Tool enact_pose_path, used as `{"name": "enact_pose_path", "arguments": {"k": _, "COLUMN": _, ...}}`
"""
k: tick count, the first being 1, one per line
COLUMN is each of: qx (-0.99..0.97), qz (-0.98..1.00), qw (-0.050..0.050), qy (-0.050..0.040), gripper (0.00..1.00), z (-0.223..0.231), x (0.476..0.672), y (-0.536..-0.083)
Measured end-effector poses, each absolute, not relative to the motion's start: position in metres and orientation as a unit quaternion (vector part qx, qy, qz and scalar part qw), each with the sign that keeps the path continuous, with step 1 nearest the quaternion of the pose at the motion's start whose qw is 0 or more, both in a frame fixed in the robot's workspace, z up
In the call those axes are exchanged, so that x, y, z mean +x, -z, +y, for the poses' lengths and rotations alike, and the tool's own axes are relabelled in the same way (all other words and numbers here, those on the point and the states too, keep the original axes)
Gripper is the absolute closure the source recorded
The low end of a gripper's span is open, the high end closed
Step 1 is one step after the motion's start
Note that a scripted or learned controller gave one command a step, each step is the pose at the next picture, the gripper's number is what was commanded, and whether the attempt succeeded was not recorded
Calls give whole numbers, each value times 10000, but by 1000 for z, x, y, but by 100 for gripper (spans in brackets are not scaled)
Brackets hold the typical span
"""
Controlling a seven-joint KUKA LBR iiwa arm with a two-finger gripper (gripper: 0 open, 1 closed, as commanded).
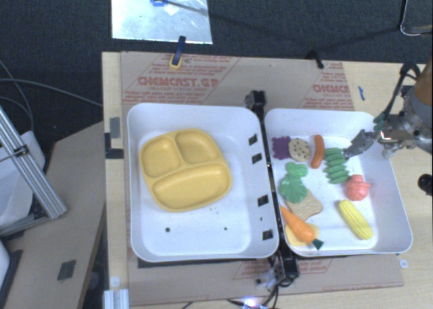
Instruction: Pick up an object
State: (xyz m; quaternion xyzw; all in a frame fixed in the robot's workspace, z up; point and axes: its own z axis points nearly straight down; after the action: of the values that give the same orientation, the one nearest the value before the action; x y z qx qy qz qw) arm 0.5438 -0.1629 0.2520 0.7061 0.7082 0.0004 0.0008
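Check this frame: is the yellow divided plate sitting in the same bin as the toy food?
No, the yellow divided plate lies alone in the left bin, while the toy food, such as the corn, lies in the right bin.

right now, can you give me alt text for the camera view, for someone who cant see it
A robot gripper reaches in from the right over the right bin, which holds toy food including a corn cob, a carrot and a green pea pod. The left bin holds a yellow divided plate.

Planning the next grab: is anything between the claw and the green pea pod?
Nothing visible. The claw hangs at the right bin's upper right, right beside the green pea pod, with no other toy between them.
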Motion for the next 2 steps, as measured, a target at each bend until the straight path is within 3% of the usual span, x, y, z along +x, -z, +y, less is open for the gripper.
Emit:
{"name": "enact_pose_path", "arguments": {"k": 1, "qx": 7086, "qz": 7056, "qw": -37, "qy": 25, "gripper": 0, "z": -192, "x": 482, "y": -167}}
{"name": "enact_pose_path", "arguments": {"k": 2, "qx": 7068, "qz": 7075, "qw": 4, "qy": -1, "gripper": 0, "z": -165, "x": 538, "y": -106}}
